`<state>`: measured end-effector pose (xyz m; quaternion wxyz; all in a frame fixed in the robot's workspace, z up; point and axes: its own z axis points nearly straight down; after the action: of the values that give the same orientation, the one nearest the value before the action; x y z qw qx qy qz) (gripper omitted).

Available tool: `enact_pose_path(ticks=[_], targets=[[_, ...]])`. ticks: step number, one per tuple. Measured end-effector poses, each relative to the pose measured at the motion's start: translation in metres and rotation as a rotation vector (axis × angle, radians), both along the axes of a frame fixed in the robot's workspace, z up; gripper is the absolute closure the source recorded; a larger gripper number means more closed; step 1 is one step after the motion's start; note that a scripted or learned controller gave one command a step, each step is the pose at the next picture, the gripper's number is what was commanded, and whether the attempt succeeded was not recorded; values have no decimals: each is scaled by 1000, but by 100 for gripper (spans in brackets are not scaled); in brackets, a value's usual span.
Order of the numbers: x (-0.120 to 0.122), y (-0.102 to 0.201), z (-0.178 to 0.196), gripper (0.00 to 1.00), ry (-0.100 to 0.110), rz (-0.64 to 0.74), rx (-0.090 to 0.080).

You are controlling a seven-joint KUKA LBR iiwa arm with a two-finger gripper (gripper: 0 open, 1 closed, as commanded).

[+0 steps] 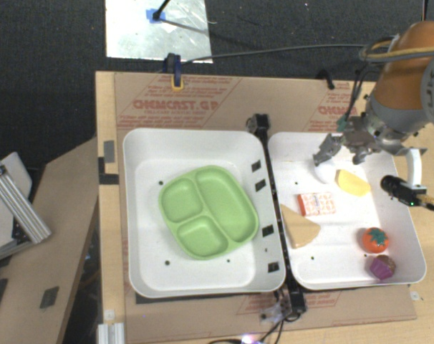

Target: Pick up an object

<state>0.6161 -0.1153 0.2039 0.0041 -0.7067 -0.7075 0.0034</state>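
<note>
Camera view: left bin (138,192) holds a green tray (207,211); right bin (410,242) holds yellow block (353,183), red-white box (317,204), tan wedge (300,229), orange fruit (374,239), purple piece (382,266); hand (344,153) open, empty, above bin's far end.

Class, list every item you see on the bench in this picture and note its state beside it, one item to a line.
gripper: jaws open, holding nothing, above the right bin's far end
green divided plate: flat in the left bin, compartments bare
yellow piece: lying loose in the right bin
red-and-white box: lying flat
tan wedge: lying flat
orange fruit: loose
purple item: loose, near corner
</note>
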Motion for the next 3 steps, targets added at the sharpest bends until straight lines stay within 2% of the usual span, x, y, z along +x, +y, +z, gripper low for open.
enact_pose_path(ticks=[1,2,3], targets=[[3,0,7,0,-12,2,-1],[5,3,-55,0,-7,1,-1],[10,5,-99,0,-9,4,-1]])
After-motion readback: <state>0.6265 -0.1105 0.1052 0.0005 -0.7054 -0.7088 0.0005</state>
